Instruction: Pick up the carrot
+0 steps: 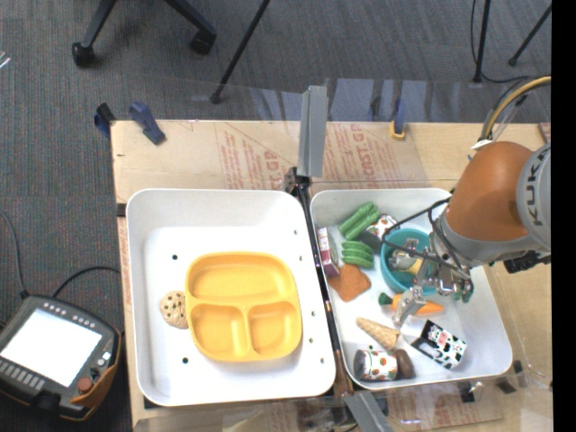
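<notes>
Reaching from the right, the gripper (416, 302) hangs low in the right bin (490, 327), fingers parted astride the orange carrot (407, 306) but not clamping it, beside the teal bowl (403, 257), seemingly lining up a pinch

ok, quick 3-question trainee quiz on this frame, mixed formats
1. True or false: the cookie lies inside the yellow divided tray.
2. Which bin holds the carrot? A) left bin B) right bin
3. Fill in: the tool hangs over the ___ bin, right by the carrot.

Key
1. False: the cookie lies on the left bin floor, at the tray's left edge.
2. B
3. right
</notes>
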Robot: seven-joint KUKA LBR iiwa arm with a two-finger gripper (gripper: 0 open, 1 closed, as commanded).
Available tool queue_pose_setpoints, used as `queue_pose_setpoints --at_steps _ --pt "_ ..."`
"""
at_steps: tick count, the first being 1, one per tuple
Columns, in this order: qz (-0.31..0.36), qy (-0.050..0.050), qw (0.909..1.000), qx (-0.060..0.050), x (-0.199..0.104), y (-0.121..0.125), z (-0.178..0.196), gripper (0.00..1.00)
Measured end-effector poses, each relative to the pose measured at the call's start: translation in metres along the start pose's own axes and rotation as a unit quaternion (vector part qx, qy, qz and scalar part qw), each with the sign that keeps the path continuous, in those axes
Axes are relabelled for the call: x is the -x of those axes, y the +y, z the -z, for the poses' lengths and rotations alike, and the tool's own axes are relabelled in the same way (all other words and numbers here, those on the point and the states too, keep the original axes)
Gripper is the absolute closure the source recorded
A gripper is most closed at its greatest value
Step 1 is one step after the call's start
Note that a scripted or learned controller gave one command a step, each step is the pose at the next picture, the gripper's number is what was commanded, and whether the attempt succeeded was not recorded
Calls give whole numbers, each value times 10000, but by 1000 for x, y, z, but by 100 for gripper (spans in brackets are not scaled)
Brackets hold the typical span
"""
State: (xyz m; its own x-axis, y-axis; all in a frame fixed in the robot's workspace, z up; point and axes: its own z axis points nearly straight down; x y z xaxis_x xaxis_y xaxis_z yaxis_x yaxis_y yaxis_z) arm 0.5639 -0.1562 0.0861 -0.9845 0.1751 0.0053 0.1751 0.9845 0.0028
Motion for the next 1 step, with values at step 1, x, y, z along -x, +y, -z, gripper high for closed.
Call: queue_pose_setpoints --at_steps 1 --pt "-398 -24 9992 1 -48 71 1 0"
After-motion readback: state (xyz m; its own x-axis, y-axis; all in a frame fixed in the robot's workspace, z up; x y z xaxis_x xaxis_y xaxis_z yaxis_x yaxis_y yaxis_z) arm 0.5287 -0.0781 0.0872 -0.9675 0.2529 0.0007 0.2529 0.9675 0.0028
